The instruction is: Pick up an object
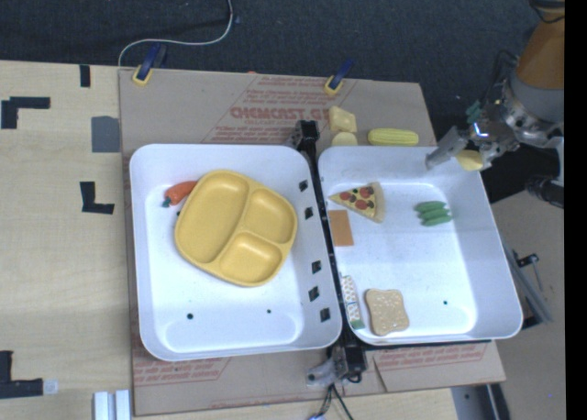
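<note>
The right bin [477,253] holds a pizza slice [359,200], green bean pods [433,214], a flat orange square [340,227], a slice of toast [387,311] and a small striped piece [349,294]. My gripper [461,147] hangs over that bin's far right corner, above the rim and apart from all of these. A small pale yellow piece [470,161] shows right at the gripper's tip; I cannot tell whether it is held or just lies behind it. The left bin [156,317] holds a yellow divided plate [237,226] with an orange carrot [181,192] at its far left edge.
Behind the right bin, on the cardboard, lie a corn cob [393,138] and two pale yellow pieces [341,119] [344,139]. Black clips [306,138] run along the seam between the bins. The arm's orange band [541,51] rises at the right.
</note>
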`<state>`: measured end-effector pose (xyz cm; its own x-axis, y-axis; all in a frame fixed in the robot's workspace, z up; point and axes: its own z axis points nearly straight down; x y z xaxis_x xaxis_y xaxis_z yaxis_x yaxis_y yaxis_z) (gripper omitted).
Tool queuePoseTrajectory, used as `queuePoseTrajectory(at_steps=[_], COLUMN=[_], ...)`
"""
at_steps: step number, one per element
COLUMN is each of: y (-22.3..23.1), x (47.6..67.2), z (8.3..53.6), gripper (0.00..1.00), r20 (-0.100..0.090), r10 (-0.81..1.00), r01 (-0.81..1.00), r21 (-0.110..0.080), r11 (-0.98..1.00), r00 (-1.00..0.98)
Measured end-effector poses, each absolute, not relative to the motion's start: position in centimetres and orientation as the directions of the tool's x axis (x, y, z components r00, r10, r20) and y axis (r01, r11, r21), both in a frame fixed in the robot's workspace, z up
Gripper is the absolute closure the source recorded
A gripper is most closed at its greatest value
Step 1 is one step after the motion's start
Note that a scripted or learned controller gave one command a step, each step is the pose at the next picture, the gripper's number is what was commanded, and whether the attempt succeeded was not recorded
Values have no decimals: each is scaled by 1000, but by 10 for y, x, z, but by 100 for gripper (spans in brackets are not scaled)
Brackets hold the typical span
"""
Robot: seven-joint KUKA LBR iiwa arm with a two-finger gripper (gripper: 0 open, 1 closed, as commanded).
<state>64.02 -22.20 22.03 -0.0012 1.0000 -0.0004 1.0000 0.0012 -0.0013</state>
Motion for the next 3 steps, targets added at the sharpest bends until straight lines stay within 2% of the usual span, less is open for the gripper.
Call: queuePoseTrajectory(at_steps=[1, 2, 3], y=[-223, -171, -173], x=[630, 591, 593], z=[80, 95, 104], gripper=[0, 0, 100], r20=[-3, 2, 0], r10=[1000, 1000, 1000], r01=[1000, 1000, 1000], r21=[2, -4, -2], r11=[1, 4, 2], r00=[-1, -4, -2])
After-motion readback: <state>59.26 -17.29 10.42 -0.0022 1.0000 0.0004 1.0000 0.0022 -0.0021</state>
